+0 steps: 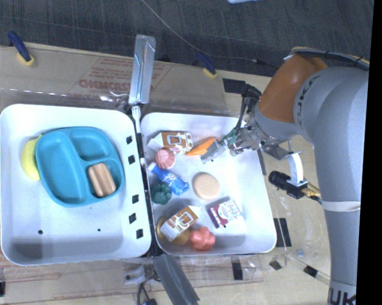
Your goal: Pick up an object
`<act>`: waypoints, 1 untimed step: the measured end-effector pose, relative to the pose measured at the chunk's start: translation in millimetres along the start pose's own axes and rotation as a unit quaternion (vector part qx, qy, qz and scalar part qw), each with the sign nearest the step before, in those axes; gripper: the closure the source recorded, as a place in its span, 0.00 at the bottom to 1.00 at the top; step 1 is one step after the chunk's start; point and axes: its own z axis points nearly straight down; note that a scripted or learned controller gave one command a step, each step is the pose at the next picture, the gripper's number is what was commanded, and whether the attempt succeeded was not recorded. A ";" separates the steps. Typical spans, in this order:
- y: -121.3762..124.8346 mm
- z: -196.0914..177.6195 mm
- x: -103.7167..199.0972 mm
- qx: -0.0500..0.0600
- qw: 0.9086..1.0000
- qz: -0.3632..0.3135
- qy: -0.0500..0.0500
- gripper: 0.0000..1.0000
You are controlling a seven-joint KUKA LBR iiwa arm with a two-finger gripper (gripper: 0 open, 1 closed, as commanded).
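Down at the near end of the right bin (263, 240) sit a red toy tomato (202, 238) and a small brown-and-white box (179, 224), touching each other. Past them, further from the near rim, lie a little red-and-white carton (226, 213), a round tan cookie (206, 186), a green toy (161, 192) and a blue toy (167, 177). Further back is a pink toy (165, 158), then a second small box (175, 140) beside an orange carrot (201, 146). The gripper (218, 148) hangs right at the carrot's end. I cannot tell if its fingers are spread or closed. Beside the right bin, the left bin (56, 243) has a blue tray (71, 157) holding a tan bread roll (101, 179).
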 end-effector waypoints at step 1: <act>-78.5 42.2 44.8 0.001 0.999 -0.051 0.001 0.00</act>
